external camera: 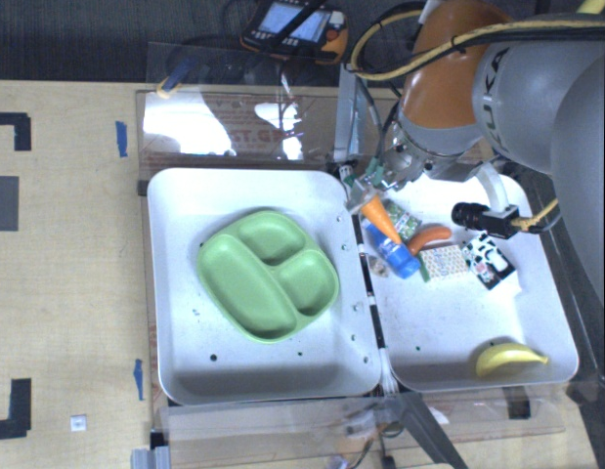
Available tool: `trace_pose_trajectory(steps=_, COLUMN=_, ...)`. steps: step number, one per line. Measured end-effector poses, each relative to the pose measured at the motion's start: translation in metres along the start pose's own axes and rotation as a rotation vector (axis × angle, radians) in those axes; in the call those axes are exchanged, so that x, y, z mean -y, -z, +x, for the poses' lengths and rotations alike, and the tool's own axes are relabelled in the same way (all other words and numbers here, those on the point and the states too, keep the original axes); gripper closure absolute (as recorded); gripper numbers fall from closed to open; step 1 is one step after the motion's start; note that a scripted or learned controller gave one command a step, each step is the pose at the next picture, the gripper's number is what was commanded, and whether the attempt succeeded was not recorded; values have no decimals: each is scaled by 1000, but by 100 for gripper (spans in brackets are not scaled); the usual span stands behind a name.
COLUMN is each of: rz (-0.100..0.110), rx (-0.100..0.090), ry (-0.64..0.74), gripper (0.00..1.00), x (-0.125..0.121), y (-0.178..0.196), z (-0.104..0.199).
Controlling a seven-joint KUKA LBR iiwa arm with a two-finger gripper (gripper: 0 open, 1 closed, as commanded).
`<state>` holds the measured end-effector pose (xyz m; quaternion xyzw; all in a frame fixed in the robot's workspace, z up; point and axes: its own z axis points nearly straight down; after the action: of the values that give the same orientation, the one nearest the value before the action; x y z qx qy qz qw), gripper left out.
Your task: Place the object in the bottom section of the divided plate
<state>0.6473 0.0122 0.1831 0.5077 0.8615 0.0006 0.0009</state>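
Two shallow white bins sit side by side: the left bin (175,262) and the right bin (449,320). One green divided plate (268,274) lies in the left bin, and it has three sections.

The right bin holds one yellow banana (507,359) at about 5 o'clock. A cluster toward 11 o'clock counts one orange carrot (382,216), one blue bottle-shaped item (400,259), one red sausage-shaped item (432,234), one speckled pinkish card (445,260) and one black-and-white patterned item (487,259).

One arm (537,86) carries one gripper (372,186).
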Motion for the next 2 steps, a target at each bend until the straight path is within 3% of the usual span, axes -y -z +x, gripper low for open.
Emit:
trace_pose_trajectory(steps=1, rz=0, rx=0, ry=0, gripper=0, x=0, y=0, z=0)
trace_pose_trajectory(steps=2, rz=5, rx=-2, ry=-191, gripper=0, x=10, y=3, z=2)
